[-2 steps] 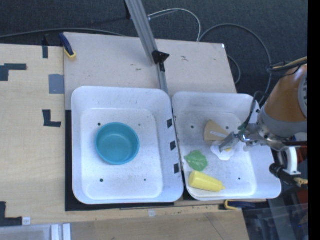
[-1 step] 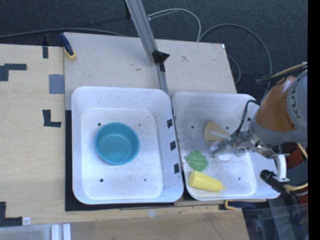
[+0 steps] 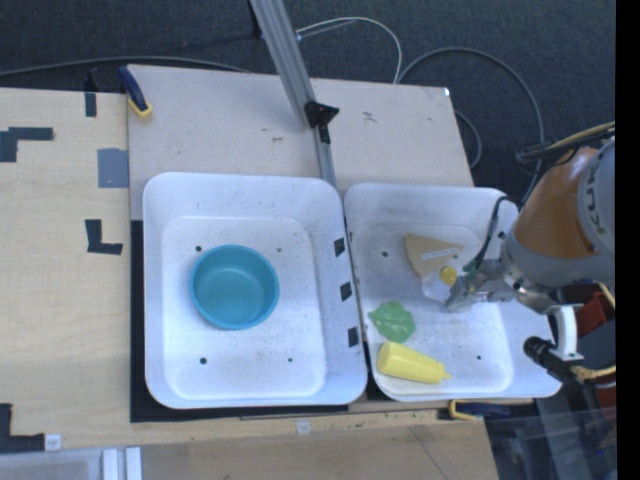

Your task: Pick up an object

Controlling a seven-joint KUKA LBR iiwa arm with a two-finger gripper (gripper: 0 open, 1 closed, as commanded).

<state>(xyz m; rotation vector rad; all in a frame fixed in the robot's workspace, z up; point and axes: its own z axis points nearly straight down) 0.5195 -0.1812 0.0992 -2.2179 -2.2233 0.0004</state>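
Observation:
The right bin [image 3: 400, 203] holds a tan wedge-shaped piece [image 3: 428, 250], a green leafy piece [image 3: 393, 319], a yellow cob-like piece [image 3: 410, 364] and a small clear object with a yellow spot [image 3: 444, 277]. My gripper [image 3: 460, 294] is low in this bin, just right of the clear object and below the tan wedge. The arm [image 3: 560, 223] comes in over the bin's right rim. A blue bowl [image 3: 235, 286] sits in the left bin [image 3: 170, 208].
A slanted metal pole [image 3: 290, 53] rises from a black clamp [image 3: 320, 114] behind the bins. Cables [image 3: 400, 53] lie on the dark floor at the back. A blue and yellow clamp [image 3: 133, 91] sits at the board's far left corner.

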